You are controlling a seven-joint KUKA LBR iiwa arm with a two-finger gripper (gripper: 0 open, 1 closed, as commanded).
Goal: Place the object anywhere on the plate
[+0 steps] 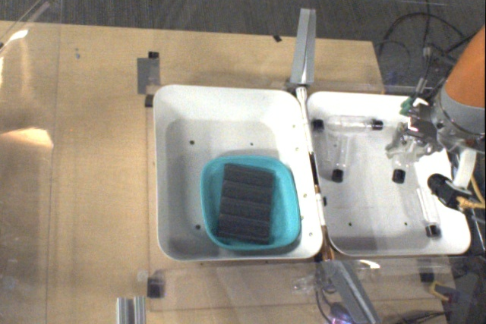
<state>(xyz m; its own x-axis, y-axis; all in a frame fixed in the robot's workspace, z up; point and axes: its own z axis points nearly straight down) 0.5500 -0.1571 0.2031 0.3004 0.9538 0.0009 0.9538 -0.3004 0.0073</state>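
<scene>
Clear plastic tubes (345, 134) w/ black caps lie in right bin (380, 231), just left of pincer (410, 139); pincer state unclear. Teal plate (287, 197) w/ dark block (245, 202) further left, in left bin (178, 163).

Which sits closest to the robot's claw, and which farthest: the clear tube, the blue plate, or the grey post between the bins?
From the gripper:
1. Clear tube, right bin, just to its left.
2. Grey post, top edge, between the bins.
3. Blue plate, left bin, carrying a dark ridged block.

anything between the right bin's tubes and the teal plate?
Only the bin walls where the two bins meet. The clear tubes lie in the right bin; the teal plate, in the left, already carries a dark ridged block.
</scene>
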